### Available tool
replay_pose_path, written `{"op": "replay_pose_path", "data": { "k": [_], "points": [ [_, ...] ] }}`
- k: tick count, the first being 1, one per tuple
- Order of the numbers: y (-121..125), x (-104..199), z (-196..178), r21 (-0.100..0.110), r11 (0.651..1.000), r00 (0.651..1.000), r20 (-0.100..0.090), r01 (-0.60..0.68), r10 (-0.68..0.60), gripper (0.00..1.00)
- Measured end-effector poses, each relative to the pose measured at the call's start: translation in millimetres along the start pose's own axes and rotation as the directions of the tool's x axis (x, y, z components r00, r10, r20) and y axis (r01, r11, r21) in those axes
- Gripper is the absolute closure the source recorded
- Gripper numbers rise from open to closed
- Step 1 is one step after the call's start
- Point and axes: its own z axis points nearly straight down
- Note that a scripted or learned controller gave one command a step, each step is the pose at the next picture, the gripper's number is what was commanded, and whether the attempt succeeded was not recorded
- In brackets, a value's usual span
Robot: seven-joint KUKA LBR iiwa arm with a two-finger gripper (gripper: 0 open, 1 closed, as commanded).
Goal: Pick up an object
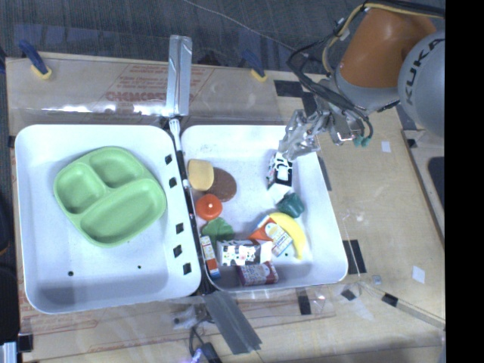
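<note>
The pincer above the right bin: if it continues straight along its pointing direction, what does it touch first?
Probably the small black-and-white object just beyond the tips of the metal pincer, which points down and toward the left. Depth is unclear from this slanted view, so it might pass beside it.

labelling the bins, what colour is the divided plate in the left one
Light green, seen clearly in the camera view: the plate in the left bin.

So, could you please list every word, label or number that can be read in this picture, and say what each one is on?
"KUK", running vertically: arm housing, cut off at the picture's edge.
Red print: sheet behind the bins, too faint to read.
Printed labels: small packets in the right bin, too small to read.
Black-and-white item below the hand: markings unreadable.
</note>
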Motion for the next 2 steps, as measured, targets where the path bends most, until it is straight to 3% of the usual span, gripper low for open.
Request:
{"op": "replay_pose_path", "data": {
  "k": [1, 2],
  "points": [
    [67.0, -18.0, -17.9, -0.002, 0.999, 0.999, 0.002, -0.038, 0.038, 1.00],
    [36.7, -9.3, 80.2, -0.007, 0.999, 0.999, -0.014, 0.034, -0.034, 1.00]
  ]
}}
